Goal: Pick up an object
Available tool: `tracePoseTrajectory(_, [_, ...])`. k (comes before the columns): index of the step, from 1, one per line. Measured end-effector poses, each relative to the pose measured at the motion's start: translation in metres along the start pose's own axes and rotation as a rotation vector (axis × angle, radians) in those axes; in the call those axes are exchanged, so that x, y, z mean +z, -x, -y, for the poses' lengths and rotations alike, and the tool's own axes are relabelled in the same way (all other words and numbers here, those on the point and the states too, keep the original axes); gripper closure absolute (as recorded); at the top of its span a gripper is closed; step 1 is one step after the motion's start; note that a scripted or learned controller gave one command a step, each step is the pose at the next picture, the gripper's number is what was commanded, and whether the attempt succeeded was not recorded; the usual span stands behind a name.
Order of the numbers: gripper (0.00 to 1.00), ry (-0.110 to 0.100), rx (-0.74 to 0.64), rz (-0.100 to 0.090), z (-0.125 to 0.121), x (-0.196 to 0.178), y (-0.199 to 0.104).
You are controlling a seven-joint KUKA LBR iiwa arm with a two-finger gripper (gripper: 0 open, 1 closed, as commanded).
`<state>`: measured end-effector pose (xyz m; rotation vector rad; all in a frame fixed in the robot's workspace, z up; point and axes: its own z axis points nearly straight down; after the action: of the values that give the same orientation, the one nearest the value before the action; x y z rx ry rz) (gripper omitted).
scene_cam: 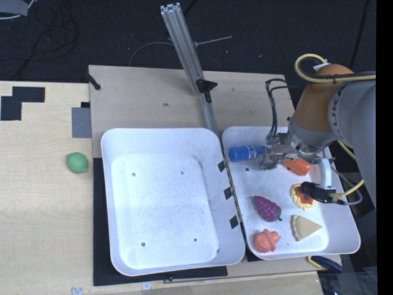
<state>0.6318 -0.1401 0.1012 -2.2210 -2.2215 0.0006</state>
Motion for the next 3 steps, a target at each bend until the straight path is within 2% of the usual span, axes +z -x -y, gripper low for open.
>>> tracePoseTrajectory(2, [1.0,0.004,0.001,0.0,0.002,-0.086,0.002])
tracePoseTrajectory(3, [1.0,0.005,0.001,0.0,0.002,-0.148,0.001])
